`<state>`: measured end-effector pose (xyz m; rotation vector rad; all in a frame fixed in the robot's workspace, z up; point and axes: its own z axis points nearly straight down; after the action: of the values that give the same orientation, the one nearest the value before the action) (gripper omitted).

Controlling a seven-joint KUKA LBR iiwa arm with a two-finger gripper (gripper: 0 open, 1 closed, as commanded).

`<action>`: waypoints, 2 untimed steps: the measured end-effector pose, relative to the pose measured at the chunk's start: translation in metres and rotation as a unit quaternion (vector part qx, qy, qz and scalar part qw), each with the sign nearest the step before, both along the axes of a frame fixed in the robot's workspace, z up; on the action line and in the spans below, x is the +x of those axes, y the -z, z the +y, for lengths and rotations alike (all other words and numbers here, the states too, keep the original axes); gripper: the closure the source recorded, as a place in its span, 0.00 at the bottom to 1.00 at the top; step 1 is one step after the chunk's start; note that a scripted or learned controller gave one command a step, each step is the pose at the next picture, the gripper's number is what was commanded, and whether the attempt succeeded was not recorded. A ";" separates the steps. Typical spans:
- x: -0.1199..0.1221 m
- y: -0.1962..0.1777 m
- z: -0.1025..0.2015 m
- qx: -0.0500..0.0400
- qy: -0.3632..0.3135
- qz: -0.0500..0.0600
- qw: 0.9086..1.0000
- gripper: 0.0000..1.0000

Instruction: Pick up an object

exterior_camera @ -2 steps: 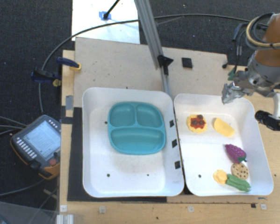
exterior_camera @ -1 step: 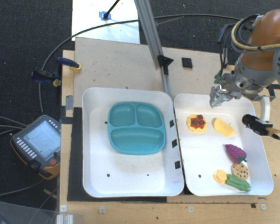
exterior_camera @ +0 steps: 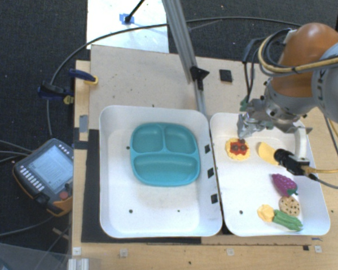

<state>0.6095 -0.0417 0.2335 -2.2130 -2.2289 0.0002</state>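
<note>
Grey metal tool (exterior_camera: 244, 131) hangs directly above the round yellow toy pizza with red topping (exterior_camera: 238, 149) in the right shallow white plastic bin (exterior_camera: 232, 217). Just right of it lies a yellow banana-shaped toy (exterior_camera: 266, 151). Further down-right lies a purple toy grape bunch (exterior_camera: 283, 183). Far left sits a teal divided plastic plate (exterior_camera: 164, 154).

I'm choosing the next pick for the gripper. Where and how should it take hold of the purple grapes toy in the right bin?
Likely across the narrow width of the purple grapes, from straight above. It lies flat and elongated, and the cookie crowds its lower end.
</note>
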 end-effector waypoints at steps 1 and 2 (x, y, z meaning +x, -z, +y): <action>-0.028 0.004 0.036 0.000 -0.001 0.001 1.000 1.00; -0.060 0.010 0.082 0.000 0.000 0.001 1.000 1.00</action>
<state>0.5495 0.0404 0.2231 -2.2120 -2.2280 0.0013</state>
